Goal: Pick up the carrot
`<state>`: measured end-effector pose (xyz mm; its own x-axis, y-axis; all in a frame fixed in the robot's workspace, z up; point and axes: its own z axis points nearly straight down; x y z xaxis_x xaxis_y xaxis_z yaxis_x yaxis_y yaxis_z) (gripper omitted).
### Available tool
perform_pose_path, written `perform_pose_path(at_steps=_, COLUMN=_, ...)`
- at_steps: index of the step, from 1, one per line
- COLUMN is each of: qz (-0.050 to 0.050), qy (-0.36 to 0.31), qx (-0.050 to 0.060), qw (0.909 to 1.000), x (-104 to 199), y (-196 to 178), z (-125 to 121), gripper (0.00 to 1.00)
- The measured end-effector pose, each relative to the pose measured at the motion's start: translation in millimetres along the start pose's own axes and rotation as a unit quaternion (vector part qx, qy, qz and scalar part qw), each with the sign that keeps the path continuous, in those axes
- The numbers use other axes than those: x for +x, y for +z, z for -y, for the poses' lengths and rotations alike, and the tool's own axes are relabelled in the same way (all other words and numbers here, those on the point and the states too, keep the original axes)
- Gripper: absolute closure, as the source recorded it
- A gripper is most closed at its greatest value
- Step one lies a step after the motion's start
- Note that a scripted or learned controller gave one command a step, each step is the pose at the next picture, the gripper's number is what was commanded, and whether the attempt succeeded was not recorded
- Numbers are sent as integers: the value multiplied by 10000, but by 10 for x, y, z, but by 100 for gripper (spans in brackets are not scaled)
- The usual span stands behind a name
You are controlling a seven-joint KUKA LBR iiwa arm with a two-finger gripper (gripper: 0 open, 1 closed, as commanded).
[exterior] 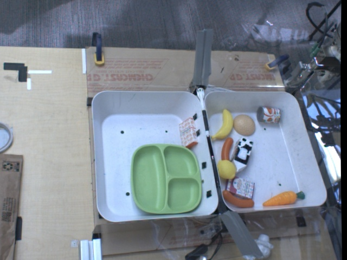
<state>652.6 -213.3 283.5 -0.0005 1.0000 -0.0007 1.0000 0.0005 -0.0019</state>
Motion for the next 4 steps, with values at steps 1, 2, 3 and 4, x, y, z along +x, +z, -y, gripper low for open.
perform_pose_path(at_steps=1, qz=-2, qy=-45, qx=3, qw=10000, x=394, y=742, z=460, gripper=0)
perform_pose_path(at_steps=2, qz=-5, qy=490, qx=7, qw=9988, x=334, y=1412, z=1138, gripper=0)
perform_pose_path(at_steps=3, qz=-9, qy=-296, qx=3, qw=9996, x=651, y=1382, z=1751, gripper=0)
perform_pose_path(at_steps=4, qz=-9, qy=-491, qx=3, qw=9988, x=371, y=1930, z=1755, gripper=0)
